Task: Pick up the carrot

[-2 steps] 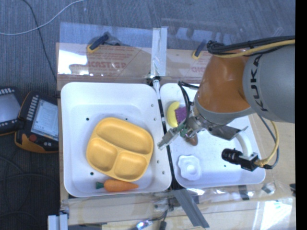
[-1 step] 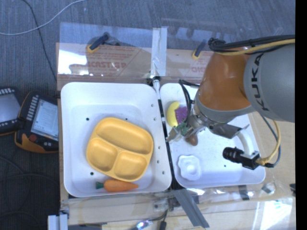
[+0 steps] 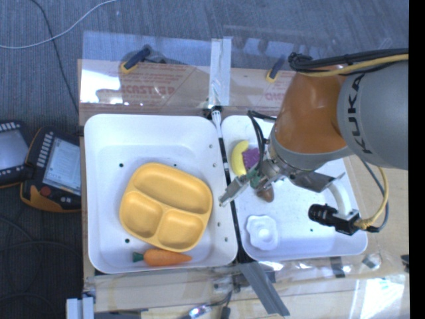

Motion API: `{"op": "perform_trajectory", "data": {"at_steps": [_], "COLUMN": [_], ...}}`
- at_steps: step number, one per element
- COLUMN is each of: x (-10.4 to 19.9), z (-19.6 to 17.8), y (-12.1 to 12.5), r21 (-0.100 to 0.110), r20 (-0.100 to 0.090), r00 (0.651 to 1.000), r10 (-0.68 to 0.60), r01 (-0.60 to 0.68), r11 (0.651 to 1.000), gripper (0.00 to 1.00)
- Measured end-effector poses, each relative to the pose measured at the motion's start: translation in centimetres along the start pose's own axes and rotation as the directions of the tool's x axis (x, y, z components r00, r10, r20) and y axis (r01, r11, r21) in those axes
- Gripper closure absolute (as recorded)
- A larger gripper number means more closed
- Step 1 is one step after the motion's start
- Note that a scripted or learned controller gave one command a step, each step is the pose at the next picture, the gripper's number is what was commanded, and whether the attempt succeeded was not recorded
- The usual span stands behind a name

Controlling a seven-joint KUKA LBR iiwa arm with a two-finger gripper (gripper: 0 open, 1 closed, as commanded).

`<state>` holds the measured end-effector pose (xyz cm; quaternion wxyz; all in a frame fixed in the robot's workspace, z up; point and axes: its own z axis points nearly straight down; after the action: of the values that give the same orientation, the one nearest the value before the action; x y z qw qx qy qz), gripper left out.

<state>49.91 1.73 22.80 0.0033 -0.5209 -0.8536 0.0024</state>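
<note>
Carrot [image 3: 167, 258] lies left-to-right — green top pointing left — well apart from the fingers [image 3: 259, 178], state unclear.

The arm [image 3: 378, 111] is wearing a smooth grey shell, with dark KUKA lettering [image 3: 354, 121] running down its side. A broad, rounded orange band [image 3: 309, 111] is wrapping the section above the wrist. Two cables [image 3: 352, 60], one black and one yellow, are trailing together along the top edge of the casing. The gripper [image 3: 247, 180] at the tip is showing dull grey metal.
</note>
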Motion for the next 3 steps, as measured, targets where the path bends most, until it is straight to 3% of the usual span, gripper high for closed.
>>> {"op": "perform_trajectory", "data": {"at_steps": [1, 2, 3], "x": [4.9, 8.2, 8.3], "z": [-8.2, -11.1, -11.1], "y": [0.9, 2.5, 2.5], "r21": [-0.006, -0.005, -0.005], "r20": [0.003, 0.006, 0.005], "r00": [0.969, 0.983, 0.983], "r10": [0.246, 0.186, 0.185], "r01": [-0.246, -0.186, -0.185], "r11": [0.969, 0.983, 0.983], "gripper": [0.00, 0.00, 0.00]}}
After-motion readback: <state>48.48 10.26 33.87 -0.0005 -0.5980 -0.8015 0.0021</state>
